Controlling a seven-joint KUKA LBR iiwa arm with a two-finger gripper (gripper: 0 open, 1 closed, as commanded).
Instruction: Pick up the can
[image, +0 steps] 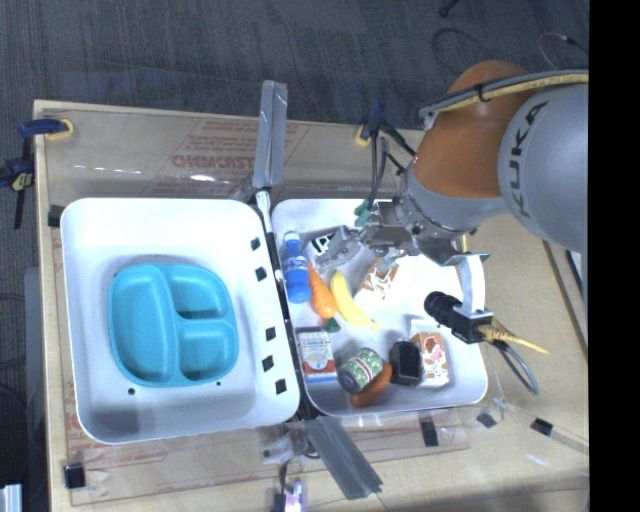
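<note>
— Nearest us, what sits at the right bin's (470, 392) front wall?

— Lying on its side, the green-labelled metal can (360, 369) rests against an orange-red piece (372, 390), between a small red-and-blue carton (317, 356) and a black block (405, 362).

— And the gripper (372, 240)?

— It hangs over the bin's back, above a white-and-orange packet (378, 282), well apart from the can. Whether its fingers are apart or together, I cannot tell.

— The left bin (90, 225)?

— It holds a blue plastic divided tray (172, 322).
</note>
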